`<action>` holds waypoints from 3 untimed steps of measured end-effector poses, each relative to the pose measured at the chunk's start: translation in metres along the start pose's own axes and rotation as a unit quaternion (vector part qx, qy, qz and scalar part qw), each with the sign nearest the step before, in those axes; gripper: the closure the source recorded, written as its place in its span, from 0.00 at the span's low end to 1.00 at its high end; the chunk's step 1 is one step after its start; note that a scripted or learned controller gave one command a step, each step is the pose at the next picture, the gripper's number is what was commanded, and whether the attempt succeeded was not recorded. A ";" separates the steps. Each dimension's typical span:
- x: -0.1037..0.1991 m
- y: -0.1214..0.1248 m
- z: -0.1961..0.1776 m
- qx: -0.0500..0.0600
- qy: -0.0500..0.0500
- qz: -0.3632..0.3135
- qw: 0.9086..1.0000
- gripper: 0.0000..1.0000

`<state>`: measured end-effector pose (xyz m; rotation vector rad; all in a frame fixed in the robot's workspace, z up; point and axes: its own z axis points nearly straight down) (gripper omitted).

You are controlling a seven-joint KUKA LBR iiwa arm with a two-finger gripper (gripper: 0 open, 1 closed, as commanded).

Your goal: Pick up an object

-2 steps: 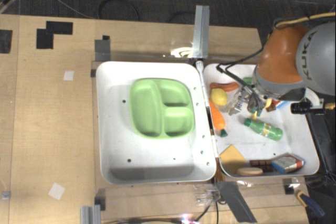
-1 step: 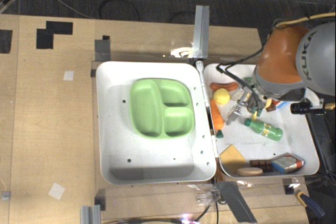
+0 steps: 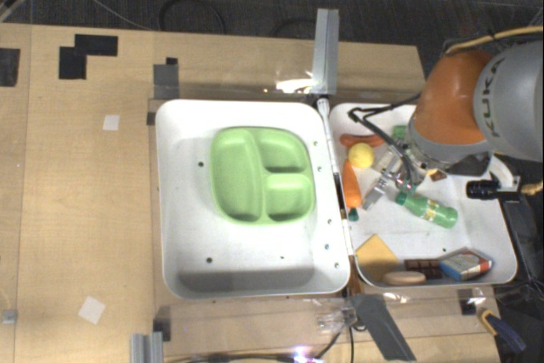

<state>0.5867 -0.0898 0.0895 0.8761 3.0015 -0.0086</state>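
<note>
Green bottle [image 3: 429,211] is seen lying on its side in the right bin [image 3: 501,263], just beside the gripper [image 3: 380,187].

Its long axis is laid on a slant, one end up-left toward the gripper, the other down-right; which end carries the cap cannot be told. Whether the gripper is apart or together cannot be made out. Close on its left, one yellow ball [image 3: 361,155] and one orange carrot [image 3: 350,183] are crowded against the bin's left wall. Along the near wall are found one tan wedge [image 3: 376,251], one brown stick [image 3: 406,276] and one small box [image 3: 466,265]. One green divided plate [image 3: 259,174] is held in the left bin [image 3: 183,263]. Two bins are counted.
</note>
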 end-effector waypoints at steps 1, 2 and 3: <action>0.014 -0.007 0.000 -0.004 -0.001 0.072 0.997 0.00; 0.034 -0.020 -0.001 -0.005 -0.002 0.111 0.994 0.00; 0.011 -0.018 0.000 -0.004 0.003 0.139 0.990 0.00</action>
